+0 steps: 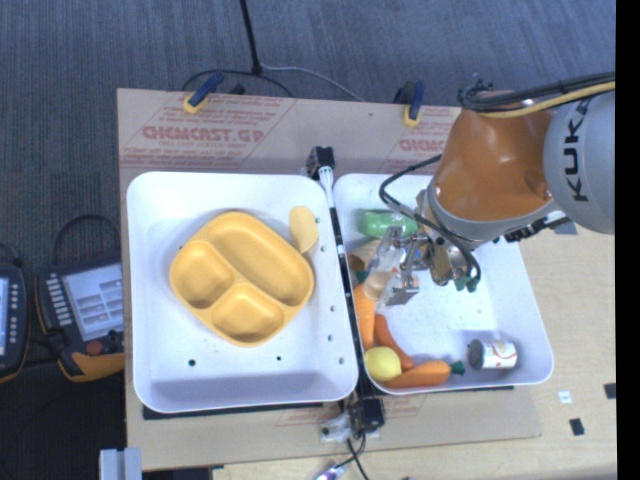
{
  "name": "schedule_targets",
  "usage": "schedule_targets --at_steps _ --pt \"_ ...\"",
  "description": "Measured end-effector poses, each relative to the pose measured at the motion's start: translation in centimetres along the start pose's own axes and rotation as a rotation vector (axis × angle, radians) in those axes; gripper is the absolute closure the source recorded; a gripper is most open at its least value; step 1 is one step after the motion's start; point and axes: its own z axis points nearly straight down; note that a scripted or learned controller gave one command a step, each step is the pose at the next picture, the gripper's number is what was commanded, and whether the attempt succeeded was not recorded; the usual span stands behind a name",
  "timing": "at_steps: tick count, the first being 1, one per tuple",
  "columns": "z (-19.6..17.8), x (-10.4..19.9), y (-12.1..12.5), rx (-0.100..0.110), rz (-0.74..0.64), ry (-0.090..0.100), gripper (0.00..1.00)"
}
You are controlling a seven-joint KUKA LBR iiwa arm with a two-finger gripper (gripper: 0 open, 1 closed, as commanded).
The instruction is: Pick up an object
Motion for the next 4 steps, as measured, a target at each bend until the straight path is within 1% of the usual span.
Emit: schedule_targets --at_steps 1,2,3,4 --pt "0.0 -0.5 3.0 -0.001 -0.525 0.000 1.00" --pt "0.0 -0.5 3.0 -0.001 -0.525 0.000 0.00" --pt "0.0 1.9 0.2 -0.002 -1.092 0.000 0.00" --pt "0.0 -5.7 -2.0 -0.002 -1.321 -0.002 0.00"
